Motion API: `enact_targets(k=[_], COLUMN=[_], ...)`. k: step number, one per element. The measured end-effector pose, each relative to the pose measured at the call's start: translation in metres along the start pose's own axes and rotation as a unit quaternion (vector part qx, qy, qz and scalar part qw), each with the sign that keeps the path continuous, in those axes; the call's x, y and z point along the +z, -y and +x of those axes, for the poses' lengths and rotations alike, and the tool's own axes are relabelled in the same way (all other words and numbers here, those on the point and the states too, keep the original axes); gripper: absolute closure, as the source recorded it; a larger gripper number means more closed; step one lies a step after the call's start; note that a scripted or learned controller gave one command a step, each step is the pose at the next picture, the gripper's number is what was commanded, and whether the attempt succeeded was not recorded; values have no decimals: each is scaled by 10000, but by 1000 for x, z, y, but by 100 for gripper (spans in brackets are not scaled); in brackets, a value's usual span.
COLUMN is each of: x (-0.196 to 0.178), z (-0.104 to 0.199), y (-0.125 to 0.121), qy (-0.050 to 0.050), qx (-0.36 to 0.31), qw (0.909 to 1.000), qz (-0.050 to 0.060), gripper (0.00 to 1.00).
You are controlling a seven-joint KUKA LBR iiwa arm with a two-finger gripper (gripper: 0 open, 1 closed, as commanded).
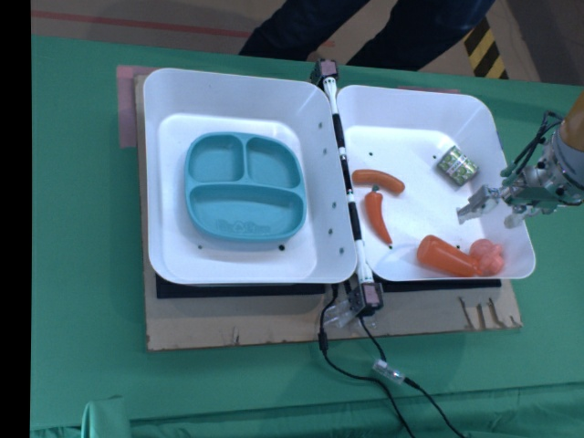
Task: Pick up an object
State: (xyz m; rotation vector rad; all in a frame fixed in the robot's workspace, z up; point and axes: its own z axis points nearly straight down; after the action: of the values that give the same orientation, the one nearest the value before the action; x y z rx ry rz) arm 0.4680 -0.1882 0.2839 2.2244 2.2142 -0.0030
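The right bin (411, 108) holds an orange sausage (379, 182), a small orange carrot (378, 217), a green and white packet (456, 164), an orange bottle (447, 255) and a pink ball-like object (489, 256) against it near the front right corner. My gripper (495, 205) hangs at the bin's right edge, above and to the right of the bottle, below the packet. Its fingers (474, 203) stand spread apart with nothing between them.
The left bin (164, 99) carries a teal divided plate (243, 188). A hinge bar (345, 172) runs between the bins. A cable (383, 368) trails off the cardboard base at the front. A person stands behind the bench at the top.
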Motion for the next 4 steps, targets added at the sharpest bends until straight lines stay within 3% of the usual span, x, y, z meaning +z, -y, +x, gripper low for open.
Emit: enact_targets(k=[4], x=[0], z=[0], y=[0], qy=[0], qx=[0], qw=[10000], qz=[0], gripper=[0])
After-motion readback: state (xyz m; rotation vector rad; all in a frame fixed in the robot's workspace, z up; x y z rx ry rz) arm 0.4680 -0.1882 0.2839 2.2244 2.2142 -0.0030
